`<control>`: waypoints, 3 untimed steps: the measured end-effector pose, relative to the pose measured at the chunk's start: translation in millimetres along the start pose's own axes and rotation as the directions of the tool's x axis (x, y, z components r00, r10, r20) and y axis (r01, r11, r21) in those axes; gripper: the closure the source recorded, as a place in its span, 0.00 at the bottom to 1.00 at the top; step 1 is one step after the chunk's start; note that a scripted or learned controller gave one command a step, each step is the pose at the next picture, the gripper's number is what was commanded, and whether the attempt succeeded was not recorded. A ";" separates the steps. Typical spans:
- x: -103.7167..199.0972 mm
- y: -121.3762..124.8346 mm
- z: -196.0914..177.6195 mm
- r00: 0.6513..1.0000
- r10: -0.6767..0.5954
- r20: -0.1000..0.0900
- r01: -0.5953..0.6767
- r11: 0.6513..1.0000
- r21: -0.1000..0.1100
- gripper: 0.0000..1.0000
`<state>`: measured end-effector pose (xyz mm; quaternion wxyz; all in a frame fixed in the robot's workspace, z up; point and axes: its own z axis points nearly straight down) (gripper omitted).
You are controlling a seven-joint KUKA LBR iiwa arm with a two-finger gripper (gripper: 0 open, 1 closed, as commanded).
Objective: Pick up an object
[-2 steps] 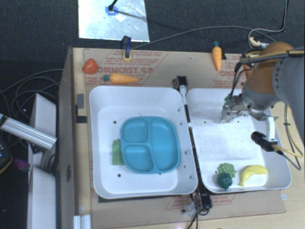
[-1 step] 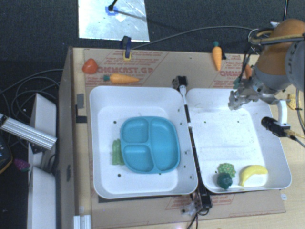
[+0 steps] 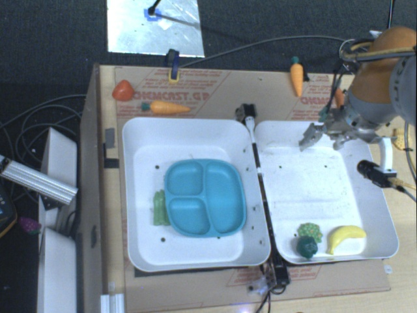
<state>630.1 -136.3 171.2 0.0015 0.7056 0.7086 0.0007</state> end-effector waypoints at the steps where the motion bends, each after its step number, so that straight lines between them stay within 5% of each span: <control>1: 24.7 27.4 87.7 1.000 0.000 -0.002 0.001 1.000 0.003 0.00; 2: 5.7 39.0 86.0 1.000 0.002 0.000 -0.002 1.000 0.000 0.00; 3: 5.8 40.2 74.7 1.000 -0.001 0.001 0.001 1.000 -0.003 1.00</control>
